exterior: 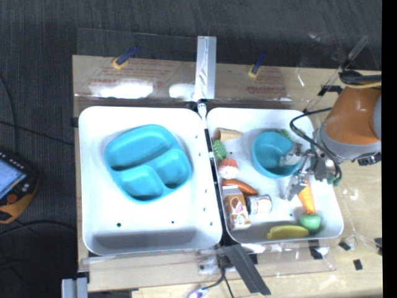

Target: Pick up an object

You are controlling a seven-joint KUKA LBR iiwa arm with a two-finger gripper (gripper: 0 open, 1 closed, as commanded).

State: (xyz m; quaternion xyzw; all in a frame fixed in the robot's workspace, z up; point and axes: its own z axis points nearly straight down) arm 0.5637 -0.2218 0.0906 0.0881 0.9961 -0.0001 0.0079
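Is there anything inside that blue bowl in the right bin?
The blue bowl looks bare inside where its floor shows. The pincer and wrist overlap its right rim, hiding that part.

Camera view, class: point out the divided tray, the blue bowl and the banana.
Divided tray point(147, 161): camera view, on its middle ridge.
Blue bowl point(270, 151): camera view, on its inner floor.
Banana point(287, 231): camera view, on its middle.

- The left bin point(93, 228) holds a blue divided tray point(147, 160).
- The right bin point(332, 225) holds a blue bowl point(270, 154) at its far side, with a carrot point(306, 198), a green apple point(310, 221) and a banana point(288, 231) near its front right.
- A small carton point(236, 210) lies near the divider, beside a can point(260, 204).
- The arm point(350, 123) reaches in from the right, its gripper point(296, 180) low between bowl and carrot.
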